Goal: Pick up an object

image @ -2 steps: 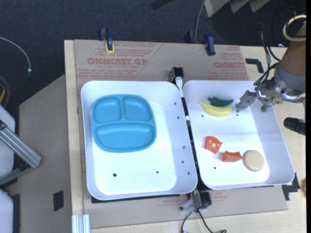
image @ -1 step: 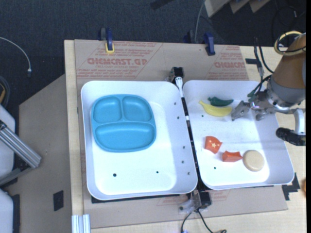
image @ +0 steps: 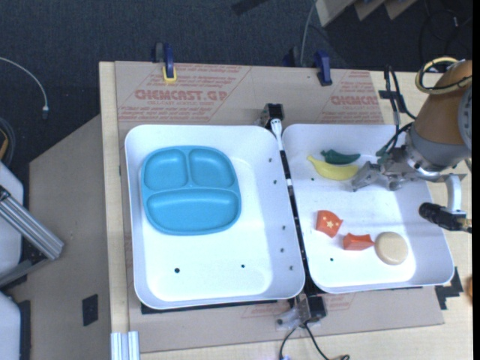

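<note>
in the camera view, the gripper (image: 367, 177) is hovering over the right bin (image: 427, 272), just beside the yellow banana (image: 334, 170), and i cannot tell how it is set. the banana is lying in the far part of this bin with its long axis going left to right, touching a dark green piece (image: 341, 156). on the brown board (image: 225, 88) red letters are reading "chemcast gp", and the left bin (image: 142, 223) is holding a blue divided plate (image: 191, 190).

You see the claw (image: 373, 177) over the right bin (image: 427, 272), beside the banana (image: 334, 170); blue tray (image: 191, 189) in the left bin (image: 217, 276).

A blue divided plate (image: 192, 190) lies in the left bin (image: 217, 276).
</note>
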You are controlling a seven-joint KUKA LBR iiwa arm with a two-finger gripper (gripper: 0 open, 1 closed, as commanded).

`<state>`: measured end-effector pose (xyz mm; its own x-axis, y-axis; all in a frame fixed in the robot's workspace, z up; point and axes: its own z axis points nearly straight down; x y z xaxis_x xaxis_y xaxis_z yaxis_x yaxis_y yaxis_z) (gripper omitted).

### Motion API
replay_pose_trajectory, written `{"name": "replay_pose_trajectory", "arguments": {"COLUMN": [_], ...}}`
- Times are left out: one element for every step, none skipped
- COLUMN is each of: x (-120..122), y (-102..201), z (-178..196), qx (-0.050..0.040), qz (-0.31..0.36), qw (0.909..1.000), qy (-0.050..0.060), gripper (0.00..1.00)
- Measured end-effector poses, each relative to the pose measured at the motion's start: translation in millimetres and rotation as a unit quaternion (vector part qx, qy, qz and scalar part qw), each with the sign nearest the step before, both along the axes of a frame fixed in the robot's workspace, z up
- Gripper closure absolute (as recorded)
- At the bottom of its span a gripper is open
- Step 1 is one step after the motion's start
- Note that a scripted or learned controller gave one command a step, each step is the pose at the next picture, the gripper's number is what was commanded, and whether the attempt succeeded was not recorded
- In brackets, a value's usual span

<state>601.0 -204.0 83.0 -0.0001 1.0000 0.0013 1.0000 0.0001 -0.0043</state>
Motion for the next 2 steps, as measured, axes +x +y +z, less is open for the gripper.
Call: {"name": "replay_pose_trajectory", "arguments": {"x": [1.2,-0.5], "y": [-0.4,2.7], "z": [12.7,76.1], "qx": [-0.001,-0.0022], "qz": [0.0,0.001], "qw": [1.0,1.0], "qy": [-0.002,-0.006], "gripper": [1.0,1.0]}}
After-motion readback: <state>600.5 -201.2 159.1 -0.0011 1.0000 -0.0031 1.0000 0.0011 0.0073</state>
